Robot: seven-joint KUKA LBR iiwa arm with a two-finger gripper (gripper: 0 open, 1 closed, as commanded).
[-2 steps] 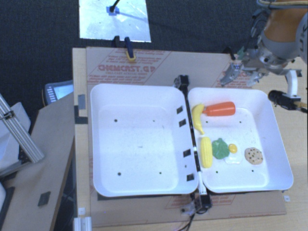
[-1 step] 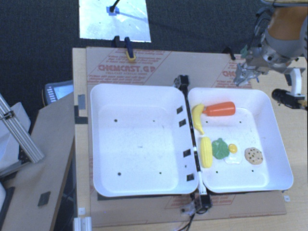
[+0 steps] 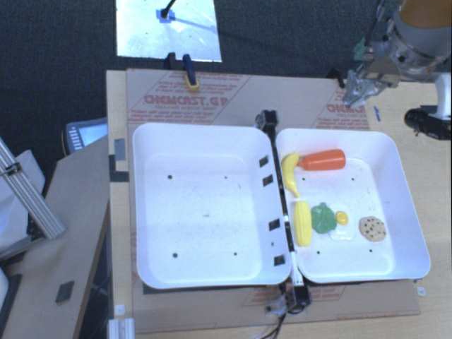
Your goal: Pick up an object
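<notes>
One fixed camera sits high above the bench, looking down at a slant on both bins, left bin and right bin. It stands well back: bench edges, dark floor and the arm at upper right all fit.

Silver plate, yellow clamp, cardboard sheet

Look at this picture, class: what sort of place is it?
Probably a robotics lab test bench: a robot arm with its pincer above two white bins clamped to a board, toy food such as a plastic banana inside.
</notes>
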